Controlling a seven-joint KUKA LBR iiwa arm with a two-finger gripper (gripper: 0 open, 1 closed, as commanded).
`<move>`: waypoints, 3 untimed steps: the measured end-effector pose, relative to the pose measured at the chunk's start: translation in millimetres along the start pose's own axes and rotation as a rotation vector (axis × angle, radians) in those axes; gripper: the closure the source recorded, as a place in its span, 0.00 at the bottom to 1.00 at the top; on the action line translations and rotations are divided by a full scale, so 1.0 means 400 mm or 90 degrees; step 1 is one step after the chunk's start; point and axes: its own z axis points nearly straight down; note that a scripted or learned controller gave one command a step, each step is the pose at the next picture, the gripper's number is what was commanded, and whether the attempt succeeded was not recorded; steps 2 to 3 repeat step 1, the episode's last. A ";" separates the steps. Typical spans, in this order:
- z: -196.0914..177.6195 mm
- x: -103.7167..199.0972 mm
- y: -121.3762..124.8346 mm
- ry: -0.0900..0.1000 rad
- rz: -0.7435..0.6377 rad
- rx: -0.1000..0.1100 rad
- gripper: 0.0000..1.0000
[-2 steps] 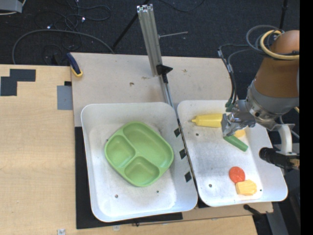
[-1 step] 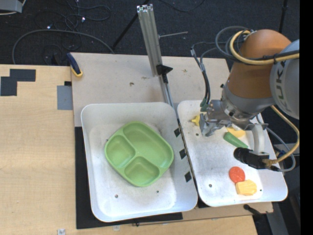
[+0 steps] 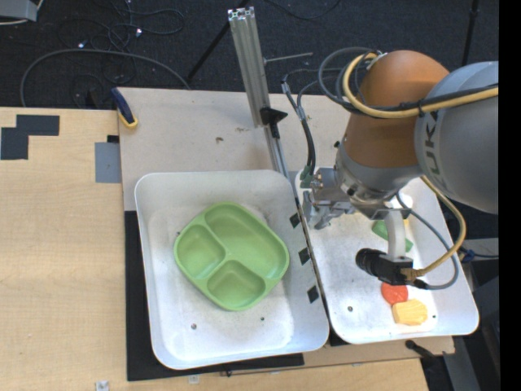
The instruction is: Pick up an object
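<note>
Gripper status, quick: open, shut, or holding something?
Gripper: cannot be told from the camera view; it sits low over the right bin near the divider, with nothing visibly in its grasp.

Green divided tray (image 3: 232, 255): smooth moulded plastic with a soft sheen. Left bin (image 3: 163, 316) and right bin (image 3: 444, 320): white plastic, matt, lightly scuffed and speckled. Bench (image 3: 57, 251): pale wood-grain board, matt. Upright post (image 3: 248, 63): bare extruded metal, dull silver. Arm shell (image 3: 460, 137): smooth grey, slightly glossy; orange band (image 3: 399, 96), glossy. Yellow block (image 3: 409, 312): matt.
</note>
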 end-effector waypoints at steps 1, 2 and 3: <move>0.012 0.115 0.032 -0.001 0.000 -0.001 1.00; 0.012 0.115 0.032 -0.001 0.000 -0.001 1.00; 0.012 0.115 0.032 -0.001 0.000 -0.001 1.00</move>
